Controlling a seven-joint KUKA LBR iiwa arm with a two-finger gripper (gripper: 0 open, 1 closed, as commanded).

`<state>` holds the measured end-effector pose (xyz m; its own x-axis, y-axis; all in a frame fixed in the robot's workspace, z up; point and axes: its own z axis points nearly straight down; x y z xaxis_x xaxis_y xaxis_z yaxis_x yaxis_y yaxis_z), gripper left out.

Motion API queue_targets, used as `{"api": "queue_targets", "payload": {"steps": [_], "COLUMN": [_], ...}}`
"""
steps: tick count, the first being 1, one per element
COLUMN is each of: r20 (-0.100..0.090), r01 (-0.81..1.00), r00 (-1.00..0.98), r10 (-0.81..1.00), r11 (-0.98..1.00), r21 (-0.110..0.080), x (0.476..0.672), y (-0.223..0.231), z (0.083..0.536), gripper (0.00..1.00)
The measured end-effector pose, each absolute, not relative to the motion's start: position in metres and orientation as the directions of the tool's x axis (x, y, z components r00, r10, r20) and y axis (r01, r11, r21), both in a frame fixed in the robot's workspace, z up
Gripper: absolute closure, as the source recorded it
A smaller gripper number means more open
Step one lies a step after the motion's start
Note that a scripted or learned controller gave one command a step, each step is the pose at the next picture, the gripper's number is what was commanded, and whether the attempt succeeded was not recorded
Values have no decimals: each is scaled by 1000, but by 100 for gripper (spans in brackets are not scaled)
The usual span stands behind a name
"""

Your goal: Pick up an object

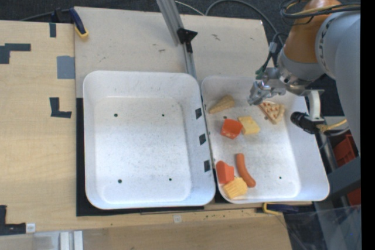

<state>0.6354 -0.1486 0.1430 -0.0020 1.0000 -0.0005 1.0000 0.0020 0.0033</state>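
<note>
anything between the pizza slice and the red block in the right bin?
Yes. In the camera view, a pale yellow cheese piece sits between the pizza slice and the red block, close beside the block.

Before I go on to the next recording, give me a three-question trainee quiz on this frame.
1. True or false: the food pieces lie in the left bin.
2. Multiple choice: which piece lies closest to the gripper? A) the sausage B) the pizza slice C) the red block
3. Fill in: at the near edge of the right bin, a yellow piece lies beside an orange piece and the ____.

Key: 1 false, they lie in the right bin. 2 B. 3 sausage.
</note>
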Motion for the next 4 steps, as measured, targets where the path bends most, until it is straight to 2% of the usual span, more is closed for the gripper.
{"api": "queue_targets", "payload": {"steps": [1, 2, 3, 4], "r20": [-1, 0, 2, 2], "r01": [1000, 1000, 1000, 1000], "r00": [-2, -2, -7, -7], "r10": [1000, 1000, 1000, 1000], "r11": [2, 2, 7, 7], "r21": [4, 1, -2, -2], "x": [642, 642, 641, 628], "y": [-143, -143, -83, -30], "z": [188, 205, 208, 222], "gripper": [100, 100, 100, 100]}}
